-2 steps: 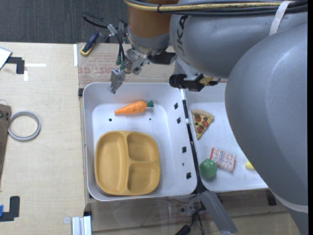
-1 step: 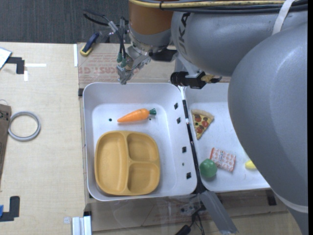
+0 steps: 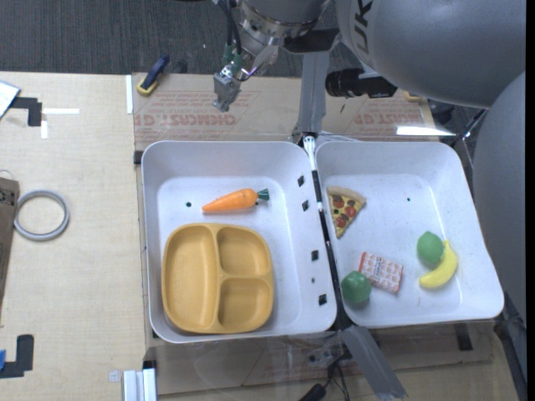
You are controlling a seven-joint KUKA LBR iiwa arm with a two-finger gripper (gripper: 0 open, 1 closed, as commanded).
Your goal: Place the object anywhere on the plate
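A yellow three-compartment plate [image 3: 219, 276] lies in the front of the left bin [image 3: 155, 224], with nothing on it. An orange carrot [image 3: 234, 200] with a green tip lies flat just behind the plate, on the bin floor. My gripper [image 3: 223, 97] hangs high beyond the left bin's far rim, over the brown cardboard. It is well away from the carrot and the plate, and nothing hangs from it.
The right bin [image 3: 468, 190] holds a pizza slice [image 3: 344, 209], a green fruit [image 3: 430, 246], a banana [image 3: 440, 267], a red-and-white packet [image 3: 381, 271] and a green ball-like fruit [image 3: 355, 288]. A tape roll [image 3: 39, 215] lies on the bench at left. The arm's bulk looms over the upper right.
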